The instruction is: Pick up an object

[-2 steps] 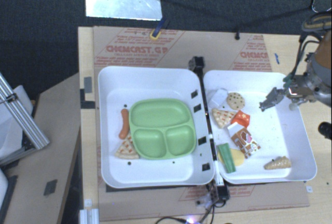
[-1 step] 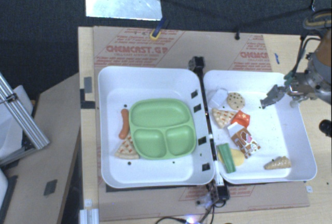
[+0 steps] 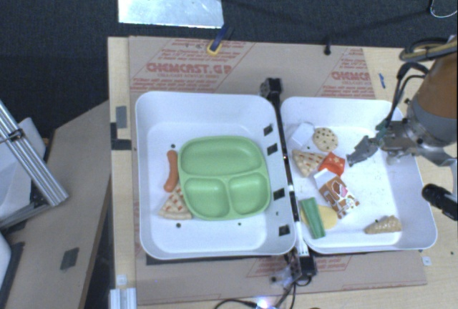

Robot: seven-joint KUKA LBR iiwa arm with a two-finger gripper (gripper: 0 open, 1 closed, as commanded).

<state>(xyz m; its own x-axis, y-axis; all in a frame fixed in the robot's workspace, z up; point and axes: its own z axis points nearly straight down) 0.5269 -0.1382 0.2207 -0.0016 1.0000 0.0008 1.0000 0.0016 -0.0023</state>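
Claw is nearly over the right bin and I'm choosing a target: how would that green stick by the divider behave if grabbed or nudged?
The green stick looks like stiff, light toy food, so it probably won't flop. Its long, narrow shape suits a pinch across its width; a nudge might roll or spin it. It lies against the yellow piece and close to the right bin's wall, so a push may jam it there.

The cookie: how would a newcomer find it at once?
Look in the right bin, near its far edge. The cookie lies beside a white block, above a pizza slice. It alone is round, tan and dotted with dark chips.
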